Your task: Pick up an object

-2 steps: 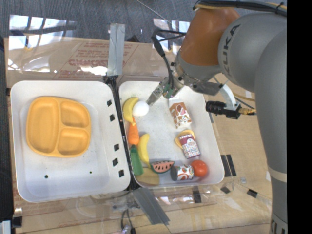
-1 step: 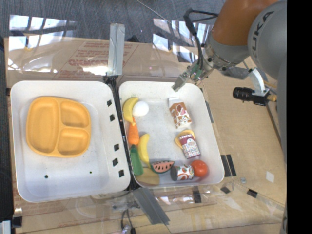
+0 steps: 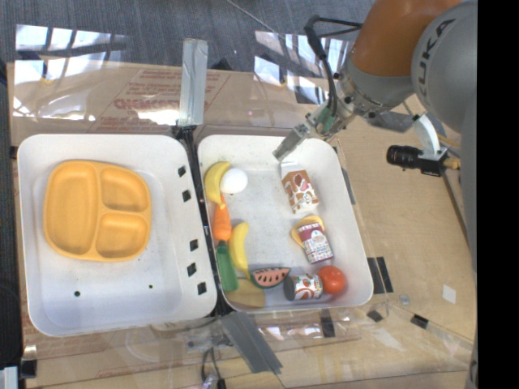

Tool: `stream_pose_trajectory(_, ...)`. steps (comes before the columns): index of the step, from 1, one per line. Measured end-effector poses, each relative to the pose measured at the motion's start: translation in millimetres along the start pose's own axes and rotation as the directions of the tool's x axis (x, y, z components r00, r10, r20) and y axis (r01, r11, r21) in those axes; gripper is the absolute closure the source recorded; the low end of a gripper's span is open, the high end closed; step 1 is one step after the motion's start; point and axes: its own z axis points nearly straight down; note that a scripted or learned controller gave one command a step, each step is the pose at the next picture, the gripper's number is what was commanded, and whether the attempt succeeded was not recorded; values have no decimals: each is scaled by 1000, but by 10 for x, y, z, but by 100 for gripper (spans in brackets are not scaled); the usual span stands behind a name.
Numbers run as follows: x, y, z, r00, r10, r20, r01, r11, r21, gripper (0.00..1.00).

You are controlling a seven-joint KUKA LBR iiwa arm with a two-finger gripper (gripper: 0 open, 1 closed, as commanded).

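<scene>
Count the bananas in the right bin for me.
2. One banana lies at the bin's upper left beside the white egg; the other banana sits lower, beside the carrot. More may be hidden.

1. Bench [image 3: 405, 217]: brown board surface under a clear plastic sheet that reflects light along the far edge; printed red lettering shows through at the far left.
2. Left bin [image 3: 32, 298]: shallow, white, resting directly on the bench.
3. Right bin [image 3: 350, 217]: shallow, white, resting directly on the bench, set just beside the left bin with their inner edges touching.
4. Grey tape strip [image 3: 193, 79]: fixed to the bench at the far side, in line with the seam between the bins.
5. Second grey tape strip [image 3: 251, 343]: fixed at the near side, below the seam.
6. Small black tabs [image 3: 379, 274]: placed on the bench near the right bin's near-right corner.
</scene>
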Motion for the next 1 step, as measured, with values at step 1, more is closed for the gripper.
stream_pose_trajectory(1,-234,-310,1180,997,83,-7,-83,996,9,0)
